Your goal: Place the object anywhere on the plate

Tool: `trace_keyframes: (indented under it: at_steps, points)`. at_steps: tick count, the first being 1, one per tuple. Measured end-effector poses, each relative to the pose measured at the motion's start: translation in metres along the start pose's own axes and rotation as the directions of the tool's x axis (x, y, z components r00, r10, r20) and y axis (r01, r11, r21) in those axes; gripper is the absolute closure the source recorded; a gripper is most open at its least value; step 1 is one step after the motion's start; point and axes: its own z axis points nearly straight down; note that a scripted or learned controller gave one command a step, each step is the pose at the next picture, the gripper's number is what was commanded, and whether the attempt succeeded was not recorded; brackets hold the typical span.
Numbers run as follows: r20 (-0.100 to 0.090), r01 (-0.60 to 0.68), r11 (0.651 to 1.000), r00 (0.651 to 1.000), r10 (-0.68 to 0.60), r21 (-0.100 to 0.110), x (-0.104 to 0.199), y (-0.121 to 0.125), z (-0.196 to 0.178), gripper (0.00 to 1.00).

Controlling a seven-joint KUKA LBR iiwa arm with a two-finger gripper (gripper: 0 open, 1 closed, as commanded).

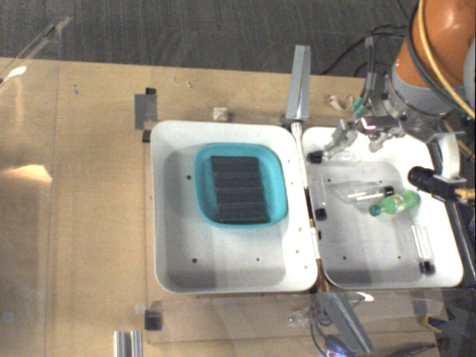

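A teal plate lies in the left bin, with a dark ribbed rectangular block resting on its middle. In the right bin a small green bottle-shaped object lies on its side, next to a clear tube-like piece. My gripper hangs over the far edge of the right bin, up and to the left of the green object. Its fingers stand apart with nothing between them.
A clear stick with a dark end lies near the right bin's front right corner. A black cylinder juts in from the right over that bin. The arm's orange band looms at the top right. Metal brackets stand behind and before the bins.
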Motion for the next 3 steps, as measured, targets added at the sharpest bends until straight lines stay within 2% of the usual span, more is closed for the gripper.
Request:
trace_keyframes:
  at_steps: [1, 2, 3]
  points:
    - [-0.001, -0.127, 0.992, 0.992, 0.127, 0.004, 0.043, -0.081, 0.048, 0.00]
    - [0.000, -0.141, 0.990, 0.990, 0.141, 0.005, 0.026, -0.047, 0.060, 0.00]
    - [-0.001, -0.194, 0.981, 0.981, 0.194, 0.004, 0.029, -0.053, 0.057, 0.00]
